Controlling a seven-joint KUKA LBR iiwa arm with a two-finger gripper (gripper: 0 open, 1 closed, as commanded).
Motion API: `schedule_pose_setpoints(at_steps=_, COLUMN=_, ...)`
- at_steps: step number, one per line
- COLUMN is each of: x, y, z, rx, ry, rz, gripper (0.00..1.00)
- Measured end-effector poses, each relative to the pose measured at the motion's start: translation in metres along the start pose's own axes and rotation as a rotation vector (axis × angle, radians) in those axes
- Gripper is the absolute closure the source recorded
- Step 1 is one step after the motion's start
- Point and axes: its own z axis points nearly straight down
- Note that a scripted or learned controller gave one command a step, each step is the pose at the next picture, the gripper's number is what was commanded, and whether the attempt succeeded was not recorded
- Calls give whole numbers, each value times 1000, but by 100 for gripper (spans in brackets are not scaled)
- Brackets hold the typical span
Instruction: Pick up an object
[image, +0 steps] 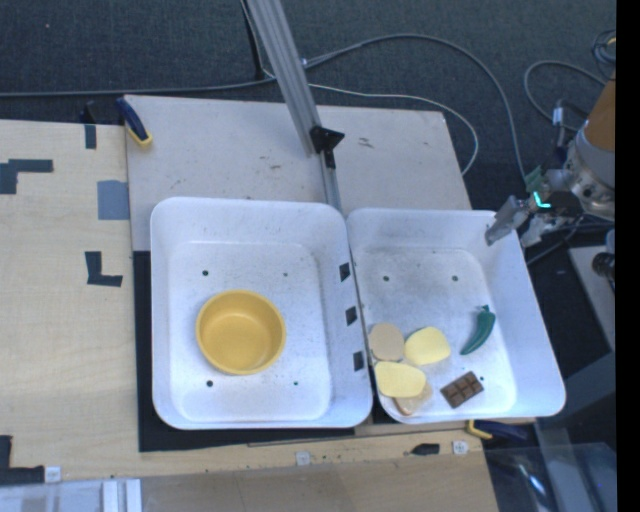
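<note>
— Yellow pieces first: two pale yellow lumps, upper yellow piece (428, 346) and lower yellow piece (400, 379), sit close together near the front of the right bin (520, 300), in its left half.

— What else is in that cluster?

— A tan round piece (386, 342) lies just left of the upper yellow one, touching or nearly so. Under the lower yellow one a beige bit (410, 404) pokes out at the front. A little to the right lies a brown chocolate-like block (462, 389), flat and slightly turned. Further right and a bit back, a green pepper shape (479, 331) lies at a slant near the bin's right wall.

— And the gripper?

— The gripper (503, 224) hangs over the back right corner of the right bin, about at its rim, well apart from every one of those pieces. It comes in from the right on the grey arm (590, 160), with a small teal light near the wrist. I see nothing between its fingers. How wide they stand I cannot tell from here; they are dark and small against the rim.

— The other bin?

— The left bin (170, 300) holds a yellow bowl (240, 331), upright, towards its front left. Both bins sit side by side on the bench (200, 140), touching along the middle. A grey metal bar (290, 75) slants down from the back to where the bins meet. Cables (480, 70) trail over the dark floor behind.
</note>
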Motion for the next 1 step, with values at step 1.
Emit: schedule_pose_setpoints(at_steps=1, x=0, y=0, z=0, rx=0, ry=0, rz=0, gripper=0)
